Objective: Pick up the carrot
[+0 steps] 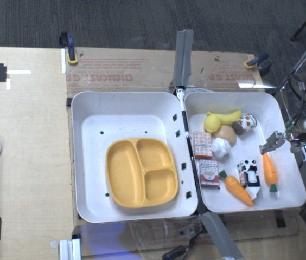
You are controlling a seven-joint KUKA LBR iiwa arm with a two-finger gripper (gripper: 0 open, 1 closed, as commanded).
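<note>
Although the end effector (pixel 274 141) is partly cut off at the right edge, we cannot tell its state; it hovers just above one carrot (pixel 269 170) in the right bin (pixel 288 202).

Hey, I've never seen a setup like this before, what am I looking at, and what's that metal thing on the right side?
One camera looks down at a slant on a bench with two shallow white bins. The left bin holds a yellow divided plate. The right bin holds toy food: two carrots, a yellow squash-like piece, two small red boxes and a black-and-white cow-patterned toy. The metal thing is a robot arm's gripper, reaching in from the right. It sits just above the right-hand carrot, with nothing visibly held.
</note>
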